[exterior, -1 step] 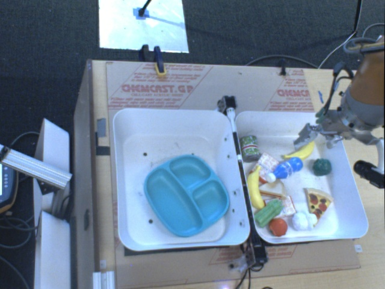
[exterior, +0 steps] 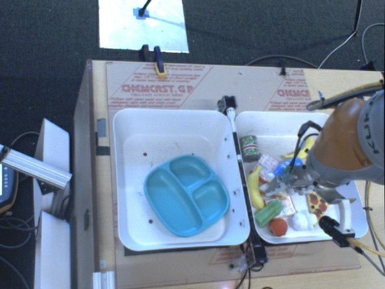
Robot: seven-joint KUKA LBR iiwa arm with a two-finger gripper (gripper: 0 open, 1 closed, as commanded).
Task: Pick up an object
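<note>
The right bin holds a heap of small objects: a green-labelled can, a yellow banana, a green piece, a red tomato, a white ball-like piece and a pizza slice toy. My gripper reaches down into the middle of this heap, just right of the banana, under the arm's orange band. The arm hides its fingers and what lies beneath them.
The left bin holds a blue divided plate. A black divider bar runs between the bins. Cables trail over the bench at the back right. A clamp sits at the bench's far edge.
</note>
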